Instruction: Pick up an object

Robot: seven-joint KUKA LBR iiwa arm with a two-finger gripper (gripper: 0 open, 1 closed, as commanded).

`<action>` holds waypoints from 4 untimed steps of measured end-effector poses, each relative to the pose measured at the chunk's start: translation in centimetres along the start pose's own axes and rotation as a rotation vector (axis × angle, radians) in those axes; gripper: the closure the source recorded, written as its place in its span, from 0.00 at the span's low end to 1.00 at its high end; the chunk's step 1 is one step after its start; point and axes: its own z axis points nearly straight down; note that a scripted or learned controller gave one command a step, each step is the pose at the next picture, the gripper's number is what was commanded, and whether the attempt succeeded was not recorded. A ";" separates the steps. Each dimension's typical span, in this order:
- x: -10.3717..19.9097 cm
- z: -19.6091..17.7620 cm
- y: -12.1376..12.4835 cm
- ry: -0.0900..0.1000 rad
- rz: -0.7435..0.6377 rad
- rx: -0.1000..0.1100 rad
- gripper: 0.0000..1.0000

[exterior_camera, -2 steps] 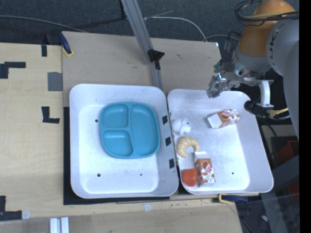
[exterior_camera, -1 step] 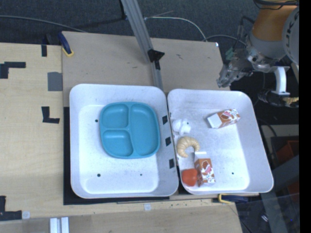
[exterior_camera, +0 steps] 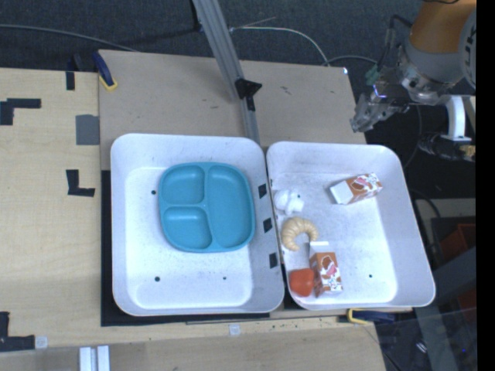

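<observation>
Right bin: a small carton lies near the far edge; a white object and a croissant-shaped piece lie by the left wall; a red-and-white carton touches a red-orange round item at the near-left corner. Left bin: a blue sectioned plate. The pincer hangs beyond the right bin's far edge, above the bench rim; whether open or closed cannot be told.
</observation>
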 end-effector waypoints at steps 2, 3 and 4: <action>8.8 0.7 -2.8 0.001 -0.002 0.006 1.00; 13.1 2.6 -4.4 0.001 -0.003 0.007 1.00; 18.1 4.3 -5.3 0.000 -0.004 0.006 1.00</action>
